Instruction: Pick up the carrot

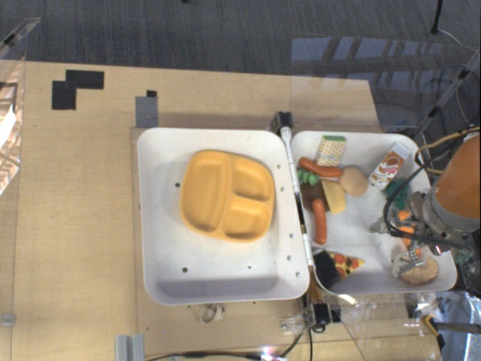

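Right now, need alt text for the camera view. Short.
A grey arm with an orange band reaches from the right over the right shallow white bin of toy food, which holds an orange carrot with a green top. The left white bin holds a yellow three-compartment plastic tray.

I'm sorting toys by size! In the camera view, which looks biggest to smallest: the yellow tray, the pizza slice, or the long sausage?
1. Yellow tray, by far the largest.
2. Long sausage.
3. Pizza slice.
The sausage and pizza slice look close in size; the sausage is longer but thinner, so that order is unsure.
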